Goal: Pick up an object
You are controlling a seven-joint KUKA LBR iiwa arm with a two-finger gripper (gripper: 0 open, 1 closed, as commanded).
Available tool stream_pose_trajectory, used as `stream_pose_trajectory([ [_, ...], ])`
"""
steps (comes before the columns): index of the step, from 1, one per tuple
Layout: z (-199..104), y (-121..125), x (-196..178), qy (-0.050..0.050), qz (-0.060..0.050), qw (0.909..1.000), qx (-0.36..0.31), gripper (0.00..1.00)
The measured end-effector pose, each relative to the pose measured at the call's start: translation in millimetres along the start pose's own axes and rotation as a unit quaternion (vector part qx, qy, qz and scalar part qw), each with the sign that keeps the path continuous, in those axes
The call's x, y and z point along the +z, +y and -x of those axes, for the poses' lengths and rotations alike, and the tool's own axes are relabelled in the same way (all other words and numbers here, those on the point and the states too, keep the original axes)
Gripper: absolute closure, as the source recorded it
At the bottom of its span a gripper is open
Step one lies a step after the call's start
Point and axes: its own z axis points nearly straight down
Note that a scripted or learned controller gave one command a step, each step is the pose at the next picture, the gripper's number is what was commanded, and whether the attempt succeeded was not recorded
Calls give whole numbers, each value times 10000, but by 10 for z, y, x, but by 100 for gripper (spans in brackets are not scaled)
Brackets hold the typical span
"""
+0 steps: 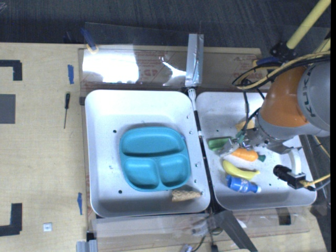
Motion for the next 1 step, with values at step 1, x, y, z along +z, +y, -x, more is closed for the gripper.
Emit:
stream_pose_trajectory([
  [1, 7, 18, -118, -9, 31, 10000, 6, 100],
])
